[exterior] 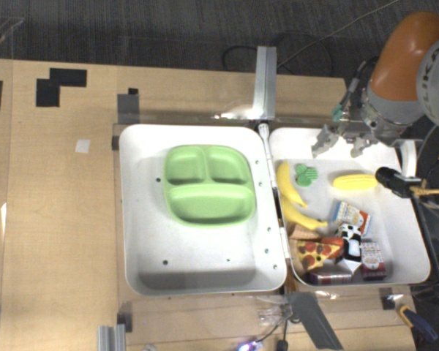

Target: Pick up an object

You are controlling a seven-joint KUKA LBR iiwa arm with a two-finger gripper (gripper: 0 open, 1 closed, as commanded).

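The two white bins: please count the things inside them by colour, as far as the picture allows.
Green: 2, the divided plate in the left bin and a small toy in the right bin.
Yellow: 2, the banana and the corn cob.
Mixed colours: a pile of small packages, too crowded to count.
Total: 4 clear things, plus the pile.

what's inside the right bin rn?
In the right bin: a banana, a small green toy, a corn cob, a pizza slice toy and small packaged items piled at the near end. Whatever lies under that pile is covered.
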